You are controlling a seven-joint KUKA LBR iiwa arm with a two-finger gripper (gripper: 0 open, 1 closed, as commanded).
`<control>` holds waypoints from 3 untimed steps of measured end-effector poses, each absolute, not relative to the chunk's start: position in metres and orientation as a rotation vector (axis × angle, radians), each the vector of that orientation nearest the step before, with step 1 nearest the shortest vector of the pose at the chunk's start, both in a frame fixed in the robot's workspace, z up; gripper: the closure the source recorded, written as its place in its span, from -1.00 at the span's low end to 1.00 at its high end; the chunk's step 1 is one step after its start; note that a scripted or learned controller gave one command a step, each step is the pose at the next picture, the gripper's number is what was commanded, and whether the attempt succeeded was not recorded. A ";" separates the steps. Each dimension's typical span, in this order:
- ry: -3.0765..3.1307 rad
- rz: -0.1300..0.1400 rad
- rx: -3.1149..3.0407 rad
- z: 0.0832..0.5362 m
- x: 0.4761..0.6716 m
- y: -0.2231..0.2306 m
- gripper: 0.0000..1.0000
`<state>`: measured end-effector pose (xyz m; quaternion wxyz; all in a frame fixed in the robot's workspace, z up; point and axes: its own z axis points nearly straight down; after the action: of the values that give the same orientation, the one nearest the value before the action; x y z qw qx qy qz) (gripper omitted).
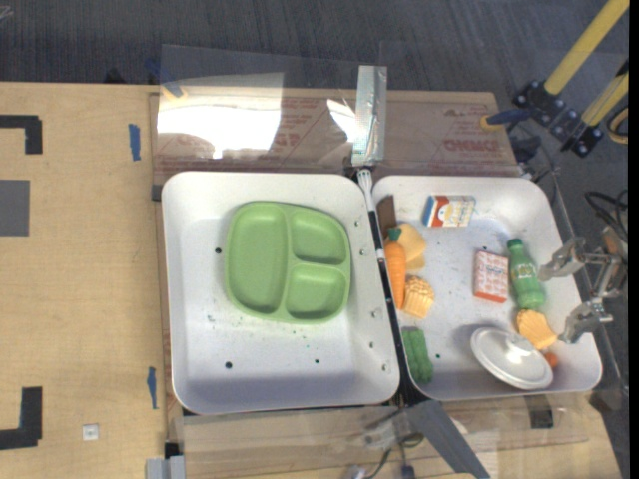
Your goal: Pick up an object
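Now the gripper (577,289) is seen at the right rim of the right bin (469,387), its fingers spread apart and nothing held between them. Just left of it a green bottle (523,273) is laid, with an orange toy (536,328) and a silver lid (509,357) nearer. Further left, a carrot (396,267), corn (418,295) and a carton (448,211) are scattered. A green plate (288,259) is kept in the left bin (190,367).

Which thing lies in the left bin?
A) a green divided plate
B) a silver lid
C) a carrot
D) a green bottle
A: the green divided plate lies alone in the left bin, while the bottle, the lid and the carrot all lie in the right bin.
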<state>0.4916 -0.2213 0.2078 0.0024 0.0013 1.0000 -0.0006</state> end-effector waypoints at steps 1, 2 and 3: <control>3.120 -0.004 0.281 0.127 0.486 -0.208 -1.00; 3.046 0.002 0.682 0.093 0.531 -0.159 -1.00; 3.005 -0.004 0.836 0.095 0.532 -0.107 -1.00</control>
<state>0.5315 -0.1074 0.0950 0.0111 0.2679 0.9634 -0.0011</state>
